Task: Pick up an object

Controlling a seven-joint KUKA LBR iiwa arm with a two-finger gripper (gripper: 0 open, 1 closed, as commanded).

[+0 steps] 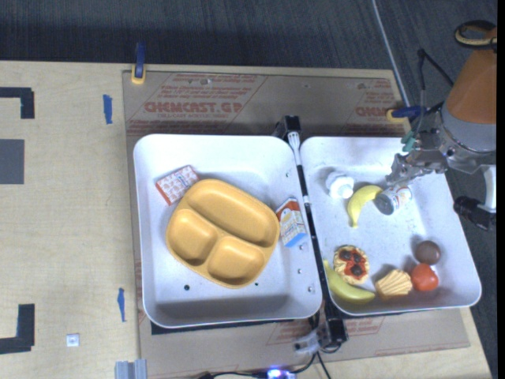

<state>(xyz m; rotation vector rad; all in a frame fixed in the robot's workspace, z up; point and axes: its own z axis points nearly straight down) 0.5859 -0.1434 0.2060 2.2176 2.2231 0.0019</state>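
The gripper (392, 186) hangs low over the back half of the right bin (465, 267), reaching in from the right, and its tip sits right at a small grey cylinder (387, 203) with a pale end. Whether it is open or closed cannot be told from this angle, nor whether it has hold of anything.

Close around that spot, a small yellow banana (360, 201) lies just left of the cylinder, curving down toward the bin's middle, and a white round cap-like piece (341, 186) sits just left of the banana. These crowd the cylinder on its left side; the bin's floor to the right of it is bare.

The cylinder is short and stubby, dark grey on its round face, lying on its side on the bin floor.

Along the front of the right bin lie a second, larger banana (347, 287), a small round pizza-like toy (351, 261) touching it, a ridged orange-yellow piece (394, 283), a red tomato (424, 277) and a brown ball (428, 251) just behind the tomato.

The left bin (150, 212) holds a big yellow three-compartment tray (222, 230) turned upside down, a red-and-white packet (177, 183) at its back left corner, and a small carton (291, 223) against the right wall. Both bins rest on cardboard on the table (63, 212).
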